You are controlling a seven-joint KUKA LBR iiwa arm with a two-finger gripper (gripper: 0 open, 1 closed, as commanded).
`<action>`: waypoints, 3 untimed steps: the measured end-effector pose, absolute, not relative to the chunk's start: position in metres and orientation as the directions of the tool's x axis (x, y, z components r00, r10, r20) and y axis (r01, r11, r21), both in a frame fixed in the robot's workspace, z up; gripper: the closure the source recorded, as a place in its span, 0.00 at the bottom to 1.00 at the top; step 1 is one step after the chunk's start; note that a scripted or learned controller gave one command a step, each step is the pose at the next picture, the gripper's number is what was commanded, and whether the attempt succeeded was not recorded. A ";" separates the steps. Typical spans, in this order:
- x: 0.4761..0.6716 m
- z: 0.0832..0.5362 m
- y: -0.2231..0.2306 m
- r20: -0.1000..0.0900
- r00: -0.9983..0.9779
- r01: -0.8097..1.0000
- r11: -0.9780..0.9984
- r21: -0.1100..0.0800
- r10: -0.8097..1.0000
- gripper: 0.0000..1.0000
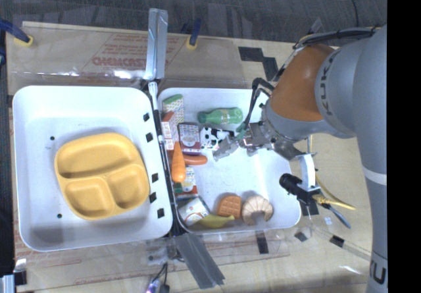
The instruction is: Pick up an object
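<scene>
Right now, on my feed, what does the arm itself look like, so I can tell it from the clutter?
The arm is bulky, rounded and grey, with a glossy orange band above the wrist and dark KUKA lettering on the grey shell. Thin black cables loop over the band. The gripper is a small silvery metal assembly at the end, over the right bin.

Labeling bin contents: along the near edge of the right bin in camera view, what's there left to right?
Small can → banana → waffle-like brown piece → croissant.
</scene>
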State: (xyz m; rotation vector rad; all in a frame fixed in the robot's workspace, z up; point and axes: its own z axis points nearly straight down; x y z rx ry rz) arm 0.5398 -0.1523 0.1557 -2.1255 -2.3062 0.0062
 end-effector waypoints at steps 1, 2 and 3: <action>0.570 0.097 -0.110 -0.003 -0.108 0.994 0.108 0.006 0.994 0.00; 0.583 0.093 -0.099 0.000 -0.126 0.992 0.126 -0.001 0.992 0.00; 0.583 0.102 -0.099 0.001 -0.130 0.992 0.130 -0.003 0.992 1.00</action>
